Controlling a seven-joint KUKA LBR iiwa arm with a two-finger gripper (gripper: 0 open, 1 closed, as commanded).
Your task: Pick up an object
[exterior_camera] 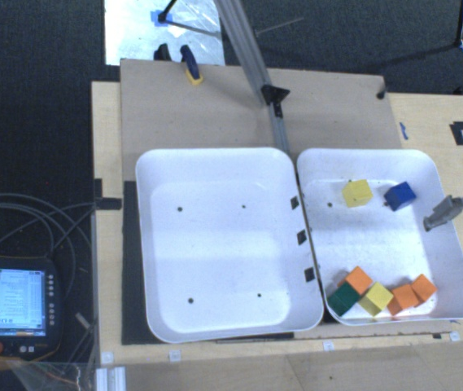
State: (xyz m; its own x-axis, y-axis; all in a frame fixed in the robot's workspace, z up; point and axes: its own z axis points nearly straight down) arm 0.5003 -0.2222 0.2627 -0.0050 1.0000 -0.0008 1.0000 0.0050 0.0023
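Most of the arm is cut off at the right edge, so whether the gripper (449, 213) is wide or narrow cannot be told. It sits at the right bin's (452, 243) rim; the blue cube (399, 195) lies just to its left, the yellow cube (357, 193) beyond.

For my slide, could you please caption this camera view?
Gripper at the right bin's edge; yellow block, blue block and a clustered pile wait inside.
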